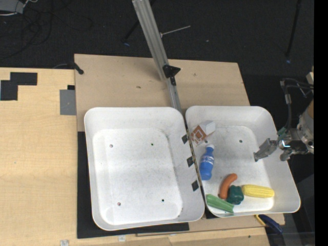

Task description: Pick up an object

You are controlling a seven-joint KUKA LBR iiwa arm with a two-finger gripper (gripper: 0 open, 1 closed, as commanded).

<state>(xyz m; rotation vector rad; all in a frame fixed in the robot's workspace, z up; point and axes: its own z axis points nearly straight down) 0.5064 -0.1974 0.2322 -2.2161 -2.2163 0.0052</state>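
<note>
The right bin (241,111) holds several small objects. A blue bottle (206,164) lies by its left wall, with a small white and brown carton (201,133) just behind it. Near the front lie an orange sausage-shaped piece (228,184), a dark green lump (236,193), a yellow corn cob (258,191) and a light green pod (220,203). My gripper (274,151) hangs over the bin's right rim, well to the right of all of them. It stands open with nothing between its fingers.
The left bin (102,137) adjoins the right one along a shared wall with black clips (189,161). A slanted aluminium bar (154,45) rises behind the bins. Wooden bench surface stretches to the left.
</note>
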